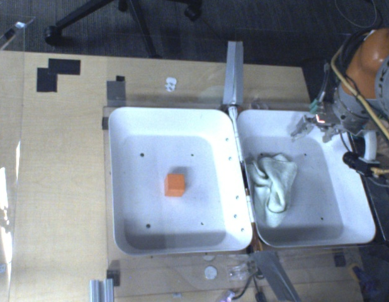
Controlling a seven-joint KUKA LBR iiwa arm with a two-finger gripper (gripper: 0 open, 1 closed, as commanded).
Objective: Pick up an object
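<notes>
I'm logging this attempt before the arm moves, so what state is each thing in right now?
orange block: resting flat on the left bin's floor, near the middle, untouched.
pale cloth: crumpled in a heap in the right bin, against its left wall.
gripper: over the right bin's upper right corner, away from the cloth, nothing seen in it.
left bin: holds the block.
right bin: holds the cloth.

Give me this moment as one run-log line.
arm: over right bin's far right corner | tool: holds nothing | cloth: crumpled, right bin | orange block: left bin | pick: not yet done
</notes>
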